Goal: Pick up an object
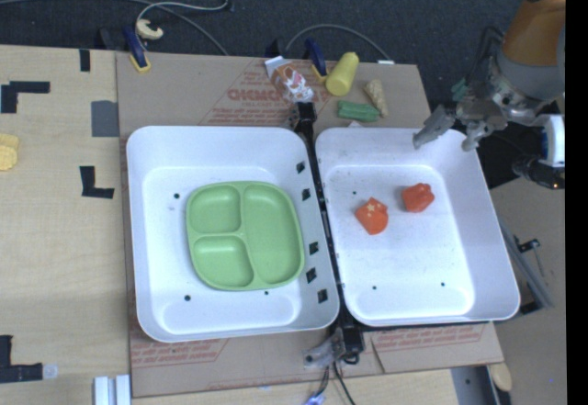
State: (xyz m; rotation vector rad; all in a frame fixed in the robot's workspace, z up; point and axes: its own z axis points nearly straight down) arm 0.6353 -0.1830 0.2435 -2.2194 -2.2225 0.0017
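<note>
In the right bin (478, 238), two chunky red pieces (395, 208).

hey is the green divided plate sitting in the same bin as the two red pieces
No, the green divided plate lies in the left bin, while the two red pieces lie in the right bin.
</note>
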